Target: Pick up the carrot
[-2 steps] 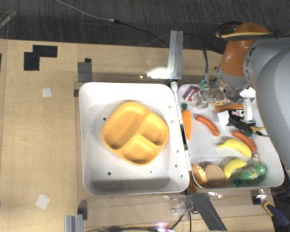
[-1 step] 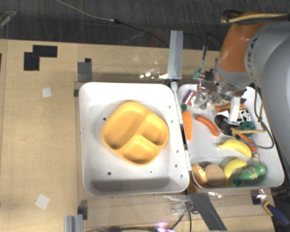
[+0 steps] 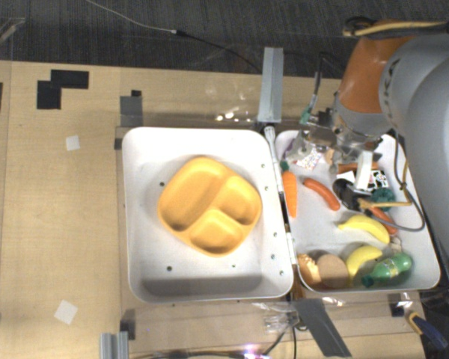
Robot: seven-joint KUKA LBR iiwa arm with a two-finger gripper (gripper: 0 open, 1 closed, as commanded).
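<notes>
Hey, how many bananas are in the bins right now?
2. One banana lies in the middle of the right bin, just right of the red pepper. The other banana sits nearer the front edge, beside the green item. The arm may hide more.

soft, even overhead light fills the scene, throwing glare spots onto the clear panel just above the left white bin [image 3: 135, 200] and a grey shadow along that bin's lower inside wall, while the whole frame looks mildly blurred and grainy, darkest beyond the bench.
</notes>
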